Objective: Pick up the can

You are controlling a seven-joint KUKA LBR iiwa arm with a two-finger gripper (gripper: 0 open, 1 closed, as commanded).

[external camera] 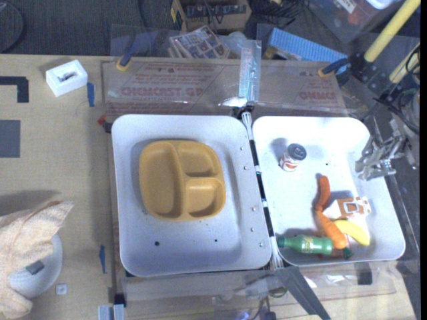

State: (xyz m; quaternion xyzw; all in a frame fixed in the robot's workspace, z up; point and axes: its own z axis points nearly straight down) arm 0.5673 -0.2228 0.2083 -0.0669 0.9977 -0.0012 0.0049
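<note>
Open floor around upright can (292,157)
</note>
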